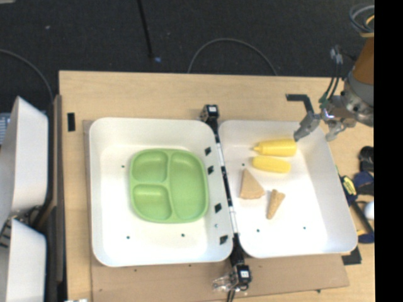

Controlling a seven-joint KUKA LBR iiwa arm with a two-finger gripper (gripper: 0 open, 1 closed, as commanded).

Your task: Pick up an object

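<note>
A green divided plate (pixel 169 185) is seated in the left bin (pixel 107 231). In the right bin (pixel 321 231), two yellow pieces (pixel 275 148) are stacked centre-frame. The gripper (pixel 306 126) is positioned at upper right, fingers spread, one tip beside the upper piece; nothing is held. The arm enters from the right edge.

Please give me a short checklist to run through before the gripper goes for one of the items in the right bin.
1. Gripper over the right bin: ok, at its top right corner.
2. Nearest target: ok, the yellow bottle lies just left of the gripper.
3. Anything between the fingers: ok, nothing seen.
4. Finger opening: cannot tell.
5. Room around the bottle: not ok, the yellow piece lies close below it.
6. Wedge and cone out of the way: ok.
</note>
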